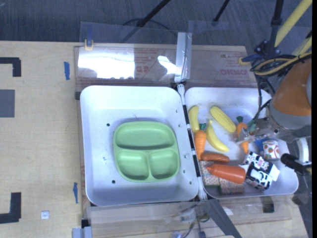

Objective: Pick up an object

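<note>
camera view: the gripper (252,129) is hanging over the right bin (290,185), its grasp impossible to tell, near a small carrot (241,129); this toy looks light, stiff, slick, best pinched mid-body.

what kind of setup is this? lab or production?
Most likely a robot lab test bench, not production. Two white bins sit side by side on a plywood bench; the right one holds toy food such as a corn cob and a carrot. Tripod legs stand on carpet behind.
</note>
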Controlling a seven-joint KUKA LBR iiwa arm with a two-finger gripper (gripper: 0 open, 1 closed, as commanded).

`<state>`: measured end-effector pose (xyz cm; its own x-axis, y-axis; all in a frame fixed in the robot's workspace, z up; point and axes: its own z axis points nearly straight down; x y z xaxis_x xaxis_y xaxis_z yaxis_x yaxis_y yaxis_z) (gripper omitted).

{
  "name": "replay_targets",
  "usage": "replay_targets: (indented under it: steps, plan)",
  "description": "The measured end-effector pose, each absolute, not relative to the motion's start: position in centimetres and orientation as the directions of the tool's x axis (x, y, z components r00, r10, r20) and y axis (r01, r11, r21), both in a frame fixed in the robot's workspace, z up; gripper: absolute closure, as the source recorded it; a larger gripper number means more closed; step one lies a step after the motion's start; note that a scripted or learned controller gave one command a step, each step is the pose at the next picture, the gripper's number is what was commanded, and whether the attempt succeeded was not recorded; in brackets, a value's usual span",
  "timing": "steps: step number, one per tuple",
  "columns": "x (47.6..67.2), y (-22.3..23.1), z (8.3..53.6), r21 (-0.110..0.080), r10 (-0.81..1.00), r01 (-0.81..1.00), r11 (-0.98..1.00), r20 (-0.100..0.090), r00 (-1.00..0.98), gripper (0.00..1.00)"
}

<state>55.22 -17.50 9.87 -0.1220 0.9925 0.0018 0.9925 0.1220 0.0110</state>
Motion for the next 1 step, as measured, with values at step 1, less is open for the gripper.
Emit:
replay_targets:
  steps: [1]
  plan:
    - [51.60,-12.51,20.57,0.000,1.000,1.000,0.015,0.000,-0.015,1.00]
